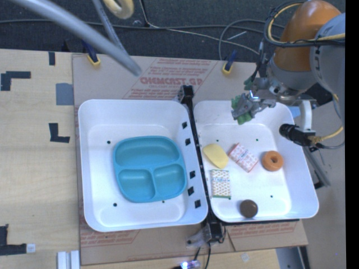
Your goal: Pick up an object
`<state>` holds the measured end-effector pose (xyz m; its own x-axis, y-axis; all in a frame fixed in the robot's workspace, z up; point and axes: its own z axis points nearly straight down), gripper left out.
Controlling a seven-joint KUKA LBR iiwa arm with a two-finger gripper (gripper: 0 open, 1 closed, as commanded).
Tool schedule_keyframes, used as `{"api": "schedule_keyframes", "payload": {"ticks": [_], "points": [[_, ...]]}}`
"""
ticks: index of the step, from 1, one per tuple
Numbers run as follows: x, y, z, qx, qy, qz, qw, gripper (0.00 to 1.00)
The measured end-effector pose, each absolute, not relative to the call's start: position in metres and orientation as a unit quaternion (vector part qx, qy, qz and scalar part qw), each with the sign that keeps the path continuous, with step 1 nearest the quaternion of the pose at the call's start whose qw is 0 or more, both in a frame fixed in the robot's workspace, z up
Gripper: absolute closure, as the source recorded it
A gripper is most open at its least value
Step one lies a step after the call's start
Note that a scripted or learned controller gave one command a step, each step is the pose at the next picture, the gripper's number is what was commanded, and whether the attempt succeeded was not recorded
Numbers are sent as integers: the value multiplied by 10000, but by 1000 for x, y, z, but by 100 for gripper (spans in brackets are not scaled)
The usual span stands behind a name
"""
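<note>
Gripper [245, 109] hangs above the right bin's [297, 206] far edge, apparently poised over its loose objects, though its finger state cannot be told.

Blue divided tray [150, 168] lies flat in left bin [90, 150]; yellow clamps [92, 59] at cardboard's far edge.

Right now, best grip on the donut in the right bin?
Come straight down on the donut. It lies flat, apart from the pink packet and the bin wall. Span the whole ring across its outer edges; the round shape probably suits any approach angle.
</note>
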<state>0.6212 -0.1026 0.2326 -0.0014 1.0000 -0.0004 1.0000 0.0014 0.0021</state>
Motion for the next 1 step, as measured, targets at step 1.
{"api": "schedule_keyframes", "payload": {"ticks": [1], "points": [[632,-40,230,7048,7094,1,-7,100]]}}
